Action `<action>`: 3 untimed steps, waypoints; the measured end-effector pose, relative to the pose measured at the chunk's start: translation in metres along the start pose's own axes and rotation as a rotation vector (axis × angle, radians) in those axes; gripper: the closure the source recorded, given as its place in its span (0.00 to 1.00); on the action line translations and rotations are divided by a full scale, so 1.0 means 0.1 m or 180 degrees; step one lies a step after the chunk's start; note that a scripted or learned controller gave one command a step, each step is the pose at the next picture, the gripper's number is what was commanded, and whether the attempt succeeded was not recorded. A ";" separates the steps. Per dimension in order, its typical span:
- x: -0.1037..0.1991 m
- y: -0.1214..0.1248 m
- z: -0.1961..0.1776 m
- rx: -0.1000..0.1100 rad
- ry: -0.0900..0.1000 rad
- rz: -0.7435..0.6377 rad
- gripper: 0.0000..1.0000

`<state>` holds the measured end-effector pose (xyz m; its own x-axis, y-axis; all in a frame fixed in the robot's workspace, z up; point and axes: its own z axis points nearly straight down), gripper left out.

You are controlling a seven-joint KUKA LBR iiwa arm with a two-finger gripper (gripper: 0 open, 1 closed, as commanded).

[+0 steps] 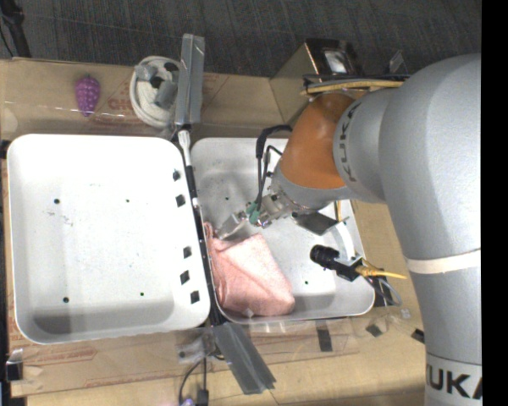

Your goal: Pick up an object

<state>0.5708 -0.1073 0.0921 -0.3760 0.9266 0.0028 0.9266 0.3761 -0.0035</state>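
Observation:
A pink cloth (247, 276) lies crumpled in the right bin (229, 163), against its left wall and near the front. My gripper (234, 224) reaches in from the right and sits low at the cloth's upper edge, close to the wall between the bins. The grey arm with its orange band (317, 146) covers the right part of this bin. Whether the gripper touches the cloth is unclear from here.
The left bin (93, 235) stands beside the right one, with a divider (195, 227) between them. On the bench behind the bins lie a small purple grape-like object (87, 94) and a white coiled item (154, 90).

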 end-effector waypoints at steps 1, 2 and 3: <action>0.00 0.00 -0.10 0.0003 0.0001 -0.0006 1.00; 0.12 0.39 -1.00 -0.0008 -0.0009 -0.0480 1.00; 0.12 0.39 -1.00 -0.0007 -0.0008 -0.0480 0.00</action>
<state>0.6027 -0.0813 0.1921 -0.5110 0.8596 0.0005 0.8596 0.5110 -0.0011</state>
